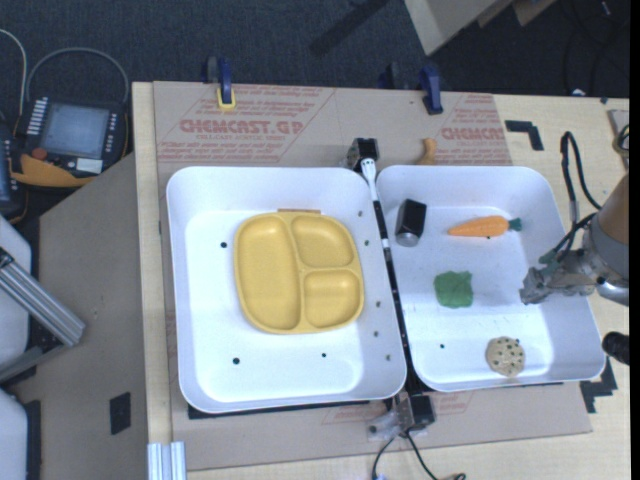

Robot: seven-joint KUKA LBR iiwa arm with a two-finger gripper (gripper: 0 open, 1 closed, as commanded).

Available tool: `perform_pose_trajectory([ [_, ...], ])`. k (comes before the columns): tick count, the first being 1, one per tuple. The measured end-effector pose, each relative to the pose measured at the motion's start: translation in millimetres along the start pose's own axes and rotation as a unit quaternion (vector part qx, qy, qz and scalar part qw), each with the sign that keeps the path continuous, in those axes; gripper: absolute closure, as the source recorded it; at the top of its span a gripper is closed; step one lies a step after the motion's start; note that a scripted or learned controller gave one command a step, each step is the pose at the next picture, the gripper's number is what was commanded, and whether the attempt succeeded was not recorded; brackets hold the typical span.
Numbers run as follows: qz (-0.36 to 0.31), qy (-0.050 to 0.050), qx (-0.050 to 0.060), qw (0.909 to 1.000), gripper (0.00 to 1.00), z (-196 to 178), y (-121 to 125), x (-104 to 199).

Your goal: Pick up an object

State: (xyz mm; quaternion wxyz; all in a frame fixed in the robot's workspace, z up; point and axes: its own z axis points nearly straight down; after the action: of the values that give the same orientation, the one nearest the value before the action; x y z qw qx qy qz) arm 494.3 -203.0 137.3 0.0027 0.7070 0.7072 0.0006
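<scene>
Camera view: the left bin (200, 298) holds a yellow divided plate (298, 270), lying flat near its middle. The right bin (540, 193) holds a small dark object (410, 220) at its far-left part, an orange carrot (480, 228) to the right of that, a green lump (454, 289) near the middle and a speckled cookie (505, 354) at the near side. The arm (615, 243) enters from the right, cut off by the frame edge, its wrist low over the right rim. The gripper (530, 288) sits just inside that rim, well apart from the green lump; nothing is visibly between its tips, and whether the claw is spread or pressed together cannot be told at this blur.
</scene>
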Motion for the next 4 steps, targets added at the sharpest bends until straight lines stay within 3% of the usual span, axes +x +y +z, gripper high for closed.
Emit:
perform_pose_trajectory([
  [2,0.000,0.000,-0.001,1.0000,1.00,-86,5,0],
  [4,-0.003,0.002,0.000,1.0000,1.00,-106,38,107],
])
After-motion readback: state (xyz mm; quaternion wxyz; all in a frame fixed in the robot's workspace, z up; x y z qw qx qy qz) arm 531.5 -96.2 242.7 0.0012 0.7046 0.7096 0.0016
